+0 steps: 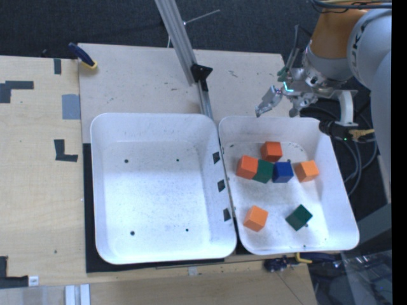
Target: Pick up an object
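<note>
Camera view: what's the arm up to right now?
The KUKA arm is after one of the blocks. Its tool hangs open above the far rim of the right bin, with nothing between the fingers. Seven blocks sit untouched in that bin: four orange, two green and a blue block. The left bin is next to it.

Pale wooden bench (38, 189) (grey tape patches) against dark floor (76, 8).
</note>
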Controlling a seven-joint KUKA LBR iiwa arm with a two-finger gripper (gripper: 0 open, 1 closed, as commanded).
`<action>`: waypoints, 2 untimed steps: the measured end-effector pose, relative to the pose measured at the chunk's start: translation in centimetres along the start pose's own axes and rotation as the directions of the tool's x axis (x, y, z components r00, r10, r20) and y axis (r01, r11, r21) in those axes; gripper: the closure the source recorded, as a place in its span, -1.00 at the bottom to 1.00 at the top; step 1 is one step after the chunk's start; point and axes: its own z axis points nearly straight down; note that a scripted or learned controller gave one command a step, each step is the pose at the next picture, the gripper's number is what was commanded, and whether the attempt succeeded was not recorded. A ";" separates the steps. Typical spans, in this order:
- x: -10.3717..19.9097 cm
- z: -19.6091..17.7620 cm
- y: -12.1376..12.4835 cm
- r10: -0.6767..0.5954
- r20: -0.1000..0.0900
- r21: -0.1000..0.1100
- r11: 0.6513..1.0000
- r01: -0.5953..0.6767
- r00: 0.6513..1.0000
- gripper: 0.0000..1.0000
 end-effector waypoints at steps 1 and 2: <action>0.0 -0.3 0.1 -0.001 0.002 -0.005 1.000 0.001 1.000 -1.00; -0.2 6.1 -0.3 0.000 0.001 0.001 1.000 0.000 1.000 -1.00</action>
